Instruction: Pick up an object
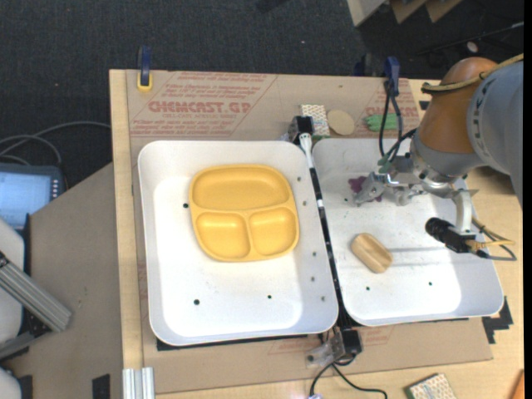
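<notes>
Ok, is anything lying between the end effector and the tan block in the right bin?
Nothing visible. The end effector is over the far part of the right bin, the tan block lies nearer the front, and bare bin floor shows between them.

Saw two shallow white bins, a left bin (pixel 166 223) and a right bin (pixel 432 293), touching along their inner edges on a brown board (pixel 208 102) printed in red. Noted a blue clamp (pixel 145 59) at the board's far left corner. Found a round tan disc (pixel 341 122) just behind the right bin, a small green item (pixel 381 123) beside it. Spotted dark carpet (pixel 83 23) beyond, and a blue-lit screen (pixel 25 194) at the left edge above a grey metal rail (pixel 33 293).
</notes>
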Action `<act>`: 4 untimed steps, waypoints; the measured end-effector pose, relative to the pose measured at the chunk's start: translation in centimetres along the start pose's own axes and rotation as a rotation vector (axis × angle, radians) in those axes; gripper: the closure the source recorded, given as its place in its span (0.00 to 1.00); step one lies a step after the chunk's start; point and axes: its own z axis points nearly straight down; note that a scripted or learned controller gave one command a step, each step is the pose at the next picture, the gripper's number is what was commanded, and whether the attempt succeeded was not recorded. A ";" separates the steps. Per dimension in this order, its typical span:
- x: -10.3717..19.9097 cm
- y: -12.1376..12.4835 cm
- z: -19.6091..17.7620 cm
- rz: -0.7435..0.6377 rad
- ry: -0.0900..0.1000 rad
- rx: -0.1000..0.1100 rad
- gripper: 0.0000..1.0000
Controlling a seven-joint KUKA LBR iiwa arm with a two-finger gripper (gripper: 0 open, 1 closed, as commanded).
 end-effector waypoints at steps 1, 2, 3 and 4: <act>0.5 5.4 -0.1 -0.004 -0.004 -0.013 0.00; 3.4 0.7 0.0 -0.001 0.000 -0.001 0.00; -0.3 5.3 -0.1 -0.003 -0.004 -0.013 0.00; 3.8 2.6 0.0 -0.005 0.001 -0.002 0.00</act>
